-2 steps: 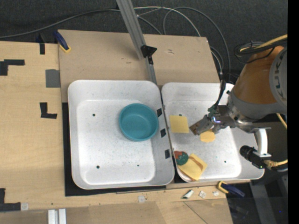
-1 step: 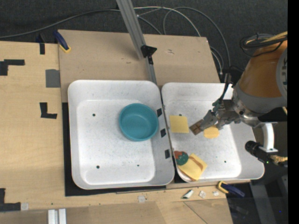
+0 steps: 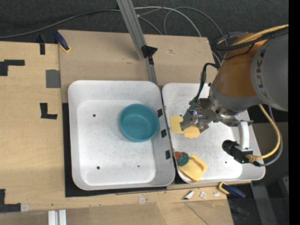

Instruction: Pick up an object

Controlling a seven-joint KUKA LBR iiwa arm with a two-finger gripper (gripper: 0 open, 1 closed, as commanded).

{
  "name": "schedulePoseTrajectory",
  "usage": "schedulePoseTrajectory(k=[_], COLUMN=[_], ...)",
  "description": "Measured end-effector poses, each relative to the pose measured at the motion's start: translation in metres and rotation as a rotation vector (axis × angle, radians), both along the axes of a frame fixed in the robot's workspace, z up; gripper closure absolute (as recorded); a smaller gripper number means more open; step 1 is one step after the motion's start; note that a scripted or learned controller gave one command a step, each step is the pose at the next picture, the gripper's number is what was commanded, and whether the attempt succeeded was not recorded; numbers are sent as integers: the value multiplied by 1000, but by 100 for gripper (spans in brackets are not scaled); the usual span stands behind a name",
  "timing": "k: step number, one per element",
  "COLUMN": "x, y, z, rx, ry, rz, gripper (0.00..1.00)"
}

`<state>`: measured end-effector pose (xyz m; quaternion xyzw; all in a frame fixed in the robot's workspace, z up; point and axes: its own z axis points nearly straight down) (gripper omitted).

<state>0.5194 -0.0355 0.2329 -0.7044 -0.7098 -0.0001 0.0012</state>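
Item: my jaws (image 3: 193,124), low in the right bin (image 3: 213,170), directly over a yellow piece (image 3: 191,133); opening and hold — cannot tell. Advice: close squarely on it before lifting, clear of the pale yellow block (image 3: 176,124) beside. Pose: my wrist points down, arm entering from right.

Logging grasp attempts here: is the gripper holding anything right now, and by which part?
It cannot be told. The gripper is low over the right bin, right at a yellow object, but its own body hides whether anything is clamped.
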Motion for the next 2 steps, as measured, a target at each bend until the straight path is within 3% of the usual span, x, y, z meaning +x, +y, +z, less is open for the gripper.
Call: schedulePoseTrajectory(k=[2], x=[22], y=[98], z=[7], rx=[0], ry=[0], rz=[0], gripper=[100])
